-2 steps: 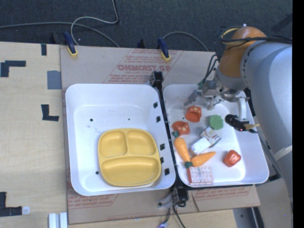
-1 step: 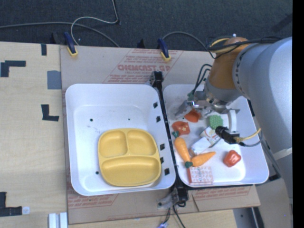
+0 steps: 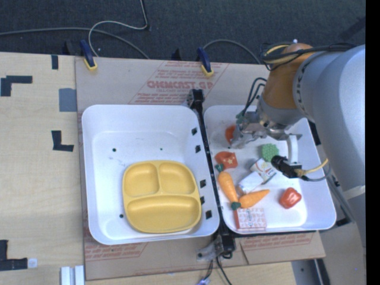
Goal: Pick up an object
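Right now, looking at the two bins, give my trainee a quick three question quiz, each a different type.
1. True or false: the yellow divided plate lies in the left bin.
2. Multiple choice: the two carrots lie in A) the left bin, B) the right bin, C) on the cardboard.
3. Fill in: the end effector hangs over the ____ bin.

Key: 1 true. 2 B. 3 right.
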You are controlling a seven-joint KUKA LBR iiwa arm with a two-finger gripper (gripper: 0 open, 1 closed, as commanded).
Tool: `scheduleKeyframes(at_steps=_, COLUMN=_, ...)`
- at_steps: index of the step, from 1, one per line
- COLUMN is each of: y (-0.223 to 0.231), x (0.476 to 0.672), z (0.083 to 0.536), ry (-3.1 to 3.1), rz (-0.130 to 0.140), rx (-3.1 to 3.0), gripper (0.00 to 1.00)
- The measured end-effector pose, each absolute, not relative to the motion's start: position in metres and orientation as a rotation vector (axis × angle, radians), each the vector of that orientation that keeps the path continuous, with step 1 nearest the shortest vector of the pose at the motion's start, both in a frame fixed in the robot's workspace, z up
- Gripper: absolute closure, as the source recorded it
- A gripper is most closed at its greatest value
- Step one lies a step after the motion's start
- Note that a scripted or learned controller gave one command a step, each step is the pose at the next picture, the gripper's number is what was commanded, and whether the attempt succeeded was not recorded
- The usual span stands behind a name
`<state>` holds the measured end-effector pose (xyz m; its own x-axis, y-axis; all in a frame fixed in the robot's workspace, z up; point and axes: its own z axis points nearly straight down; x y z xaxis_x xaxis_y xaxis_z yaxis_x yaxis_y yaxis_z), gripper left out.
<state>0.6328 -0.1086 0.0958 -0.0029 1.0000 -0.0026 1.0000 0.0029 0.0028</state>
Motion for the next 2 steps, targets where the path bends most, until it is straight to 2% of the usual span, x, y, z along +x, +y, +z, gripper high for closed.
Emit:
scheduleKeyframes(at_steps=1, y=-0.109, x=0.633, z=0.096, ry=2.222, rz=0.0, rx=2.216, gripper=0.0)
scheduleKeyframes(at_steps=2, y=-0.12, x=0.669, z=0.086, ry=2.223, rz=0.002, rx=2.218, gripper=0.0)
